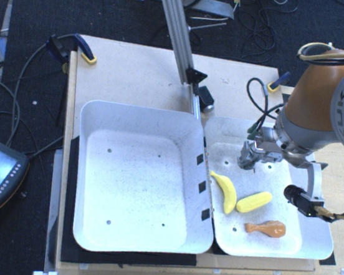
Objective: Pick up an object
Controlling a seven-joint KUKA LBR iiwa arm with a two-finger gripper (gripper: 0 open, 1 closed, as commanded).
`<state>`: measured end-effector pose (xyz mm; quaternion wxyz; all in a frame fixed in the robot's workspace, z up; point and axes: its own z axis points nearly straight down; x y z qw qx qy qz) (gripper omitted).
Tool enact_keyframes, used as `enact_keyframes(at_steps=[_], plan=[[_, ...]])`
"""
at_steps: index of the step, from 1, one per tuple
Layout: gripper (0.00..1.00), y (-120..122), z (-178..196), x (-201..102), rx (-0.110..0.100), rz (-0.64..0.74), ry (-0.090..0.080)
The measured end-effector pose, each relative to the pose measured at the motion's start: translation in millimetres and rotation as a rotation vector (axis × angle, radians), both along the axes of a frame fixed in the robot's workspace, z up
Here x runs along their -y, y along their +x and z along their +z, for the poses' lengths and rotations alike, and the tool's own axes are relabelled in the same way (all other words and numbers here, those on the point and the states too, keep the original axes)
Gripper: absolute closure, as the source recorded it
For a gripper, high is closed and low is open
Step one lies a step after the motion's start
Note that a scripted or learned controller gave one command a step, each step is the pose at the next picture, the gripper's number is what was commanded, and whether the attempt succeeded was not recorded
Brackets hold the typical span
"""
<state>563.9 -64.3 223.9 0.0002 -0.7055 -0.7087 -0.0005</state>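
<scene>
The banana (226,191) is seen lying in the right bin (315,247), beside its left wall, at about seven o'clock from the fingers (248,157) and clear of them. A yellow oblong piece (254,202) lies just at three o'clock of the banana, and a brown drumstick-shaped toy (267,228) at five o'clock. Whether the fingers are apart or together cannot be told.

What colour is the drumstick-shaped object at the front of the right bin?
Orange-brown, seen clearly in the camera view: the drumstick-shaped toy lies in the right bin.
</scene>
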Motion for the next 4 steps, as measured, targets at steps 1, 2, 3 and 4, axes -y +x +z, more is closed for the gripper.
enact_keyframes(at_steps=[1, 2, 3, 4], plan=[[1.00, 26.3, -7.2, -47.8, -0.001, 0.000, 0.000], [1.00, 45.4, -1.3, -104.0, 0.000, 0.000, 0.000], [1.00, 67.2, 14.5, -142.7, 0.001, -0.001, 0.000], [0.00, 66.7, 13.9, -140.8, -0.001, -0.004, -0.001]])
